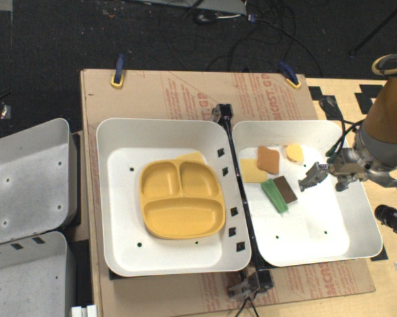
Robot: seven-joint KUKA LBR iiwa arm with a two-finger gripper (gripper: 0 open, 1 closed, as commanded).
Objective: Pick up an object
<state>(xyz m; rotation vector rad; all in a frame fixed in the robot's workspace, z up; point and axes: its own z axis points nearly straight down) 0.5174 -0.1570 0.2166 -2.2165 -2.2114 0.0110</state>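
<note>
The arm (386, 121) is cut off by the right edge.

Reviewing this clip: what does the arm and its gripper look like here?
The arm enters from the right: a rounded orange band above a grey wrist section. A dark cable runs along it. The gripper is small, grey metal with dark parts, reaching over the right white bin.

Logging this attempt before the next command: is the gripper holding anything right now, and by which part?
Nothing is held. The gripper sits over bare floor of the right bin, apart from the green block and brown block.
</note>
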